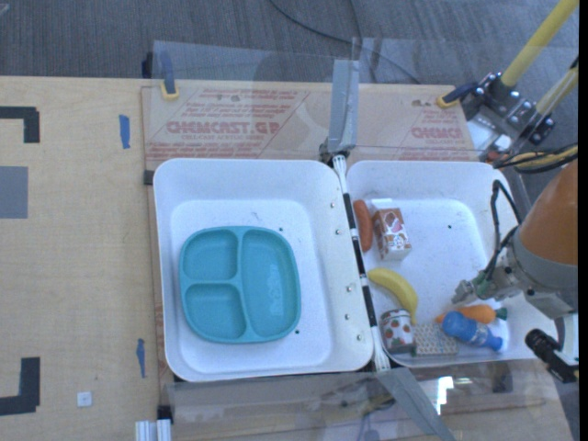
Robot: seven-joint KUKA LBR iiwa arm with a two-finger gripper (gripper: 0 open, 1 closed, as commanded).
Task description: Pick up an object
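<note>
While the gripper (470, 289) hovers low in the right bin (432, 177) | finger state: cannot tell | nearest target: blue bottle (471, 330), just below it, long axis running left-right | banana (395, 288) farther left.

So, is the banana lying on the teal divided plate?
No, the banana lies in the right bin, while the teal plate sits in the left bin.

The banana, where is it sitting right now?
The banana lies in the right bin, near its left wall, below the small carton and above the printed cup.
</note>
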